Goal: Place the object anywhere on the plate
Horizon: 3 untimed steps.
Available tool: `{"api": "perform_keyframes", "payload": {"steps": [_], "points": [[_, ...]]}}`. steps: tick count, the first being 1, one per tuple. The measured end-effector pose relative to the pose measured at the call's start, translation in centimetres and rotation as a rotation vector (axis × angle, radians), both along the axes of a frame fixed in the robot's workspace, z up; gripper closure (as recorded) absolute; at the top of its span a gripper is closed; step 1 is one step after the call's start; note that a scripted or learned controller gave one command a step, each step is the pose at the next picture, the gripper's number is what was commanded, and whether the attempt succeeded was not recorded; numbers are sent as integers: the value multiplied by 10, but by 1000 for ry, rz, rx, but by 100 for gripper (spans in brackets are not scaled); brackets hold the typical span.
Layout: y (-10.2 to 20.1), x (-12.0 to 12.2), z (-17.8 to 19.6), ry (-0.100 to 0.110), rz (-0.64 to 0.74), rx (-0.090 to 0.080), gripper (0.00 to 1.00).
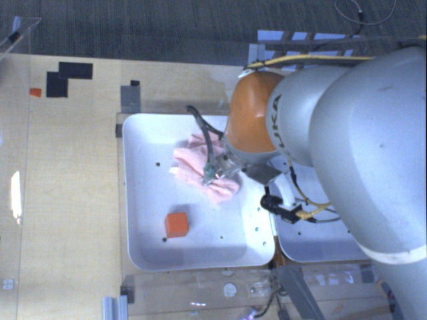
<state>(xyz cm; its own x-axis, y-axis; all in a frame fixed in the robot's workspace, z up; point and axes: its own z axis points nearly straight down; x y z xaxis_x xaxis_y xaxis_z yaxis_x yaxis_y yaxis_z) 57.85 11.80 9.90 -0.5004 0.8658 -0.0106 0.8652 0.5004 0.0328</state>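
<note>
Orange cube-shaped block [177,225] sits loose on the floor of the left shallow white bin [143,179], toward its near side, well apart from the arm. Whether this block or the crumpled pink cloth [200,165] lying further back in the same bin is the object meant, I cannot say for certain. No plate can be made out anywhere, so by my judgement the placing has not been done; picking up and carrying both seem left to do.

The gripper [215,171] hangs over the pink cloth, at or just above its folds, and whether it is released, clenched or grasping the cloth cannot be told from this angle. The grey arm with its orange band [250,122] covers most of the right white bin [313,242], hiding whatever lies there, possibly the plate. The pale wooden bench [67,199] carries both bins.
</note>
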Motion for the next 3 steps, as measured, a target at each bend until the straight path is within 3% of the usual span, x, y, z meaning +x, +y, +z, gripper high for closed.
{"api": "perform_keyframes", "payload": {"steps": [1,2,3], "points": [[21,-62,95,24,160,-8,100],[77,-65,12,11,-2,-3,100],[50,-16,57,27,124,-8,100]]}}
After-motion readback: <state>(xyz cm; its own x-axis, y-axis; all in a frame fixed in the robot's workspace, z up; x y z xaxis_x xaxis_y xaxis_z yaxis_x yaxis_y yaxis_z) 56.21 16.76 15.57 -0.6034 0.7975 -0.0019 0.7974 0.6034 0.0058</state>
